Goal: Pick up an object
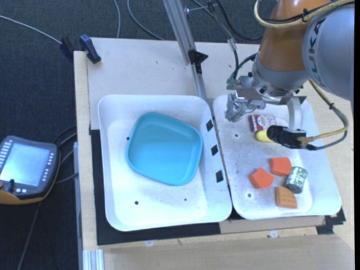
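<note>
Your grey arm with the orange band [292, 21] reaches in from the right and hangs over the far end of the right-hand shallow white bin [320, 207]. Its end effector [236, 108] sits low over that bin's far left corner, and from this slant you cannot tell how it is set or whether anything is in it. Just beside it to the right you have a small red-and-white packet [264, 121] and a yellow piece [262, 135], partly hidden by a black fitting on the arm. Nearer the front of the same bin lie two orange-red blocks [280, 165] [261, 178], a tan waffle-like piece [285, 197] and a small green-labelled can [296, 179] on its side. The left-hand shallow white bin [112, 108] holds a light blue square plastic plate [164, 148]. Both bins rest on the pale desk [140, 66].
</note>
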Robot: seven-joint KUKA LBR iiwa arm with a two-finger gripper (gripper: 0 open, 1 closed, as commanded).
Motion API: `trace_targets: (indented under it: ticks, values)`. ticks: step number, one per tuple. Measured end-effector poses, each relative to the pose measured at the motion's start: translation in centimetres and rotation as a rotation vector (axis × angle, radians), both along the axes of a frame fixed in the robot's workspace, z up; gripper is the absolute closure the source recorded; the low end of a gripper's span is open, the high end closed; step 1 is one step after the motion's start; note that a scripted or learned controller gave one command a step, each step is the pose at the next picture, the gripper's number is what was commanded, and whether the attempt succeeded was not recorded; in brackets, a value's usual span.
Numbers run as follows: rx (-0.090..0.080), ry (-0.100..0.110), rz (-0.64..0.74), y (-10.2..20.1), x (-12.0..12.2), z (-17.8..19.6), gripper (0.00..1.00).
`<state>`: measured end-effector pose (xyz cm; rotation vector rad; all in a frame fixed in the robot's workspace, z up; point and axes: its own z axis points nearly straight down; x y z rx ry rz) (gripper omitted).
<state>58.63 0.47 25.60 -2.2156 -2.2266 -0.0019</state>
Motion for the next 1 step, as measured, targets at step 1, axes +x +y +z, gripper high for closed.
trace_targets:
  ticks: [1]
  values:
    - [0.000, 0.000, 0.000, 5.98, 0.40, 0.18, 1.00]
